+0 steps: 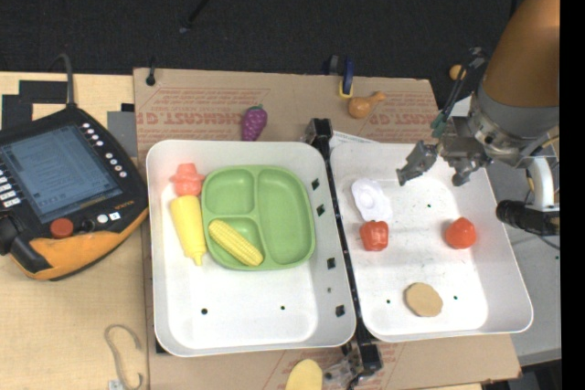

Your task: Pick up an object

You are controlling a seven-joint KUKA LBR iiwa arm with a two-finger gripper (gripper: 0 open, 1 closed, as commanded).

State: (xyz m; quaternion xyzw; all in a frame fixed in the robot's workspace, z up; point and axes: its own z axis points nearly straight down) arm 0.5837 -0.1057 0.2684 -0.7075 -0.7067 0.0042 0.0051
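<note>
The grey arm with its orange band [530, 23] reaches in from three o'clock, wrist angled down over the far edge of the right bin. Its end effector [437, 163] hangs above the bin's upper part with its dark fingers spread wide and nothing between them

The right white bin [507, 288] holds a white rounded lump [368, 196], a red pepper-shaped toy [374, 236], a red tomato-like ball [460, 233] and a flat tan disc [423, 299]. The left white bin [238, 315] holds a green divided plastic plate [270, 210] bearing a yellow toy corn cob [236, 242], with a yellow bottle topped by a pink cap [187, 215] at the plate's nine o'clock

From the end effector, the white rounded lump lies near, toward eight o'clock; the red tomato-like ball lies toward five o'clock, apart from the fingers
</note>
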